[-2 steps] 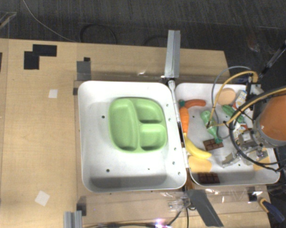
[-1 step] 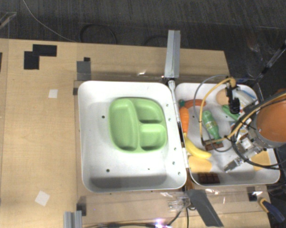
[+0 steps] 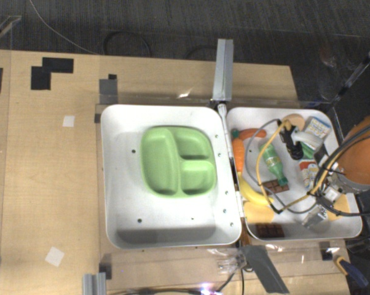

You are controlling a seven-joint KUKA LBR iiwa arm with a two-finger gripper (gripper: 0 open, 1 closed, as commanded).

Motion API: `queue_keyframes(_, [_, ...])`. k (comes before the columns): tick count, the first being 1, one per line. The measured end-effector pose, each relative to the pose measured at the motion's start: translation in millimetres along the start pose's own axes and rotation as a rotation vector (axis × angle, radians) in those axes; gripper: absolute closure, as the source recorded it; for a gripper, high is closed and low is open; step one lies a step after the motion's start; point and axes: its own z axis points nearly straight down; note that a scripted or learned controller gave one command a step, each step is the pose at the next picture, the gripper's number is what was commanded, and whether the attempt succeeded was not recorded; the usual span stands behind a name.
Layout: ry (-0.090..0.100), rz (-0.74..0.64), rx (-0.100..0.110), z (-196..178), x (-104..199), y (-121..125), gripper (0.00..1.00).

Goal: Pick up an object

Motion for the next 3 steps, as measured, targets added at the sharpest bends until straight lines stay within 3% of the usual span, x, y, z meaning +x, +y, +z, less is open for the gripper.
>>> queue_keyframes(1, [-0.005, -0.182, -0.003, 1.1, 14.6, 0.9, 0.0])
queue_keyframes(2, [-0.006, -0.175, -0.003, -10.4, 15.3, -0.4, 1.0])
queue_keyframes(3, [-0.009, -0.388, -0.006, -57.0, 37.7, -8.8, 1.0])
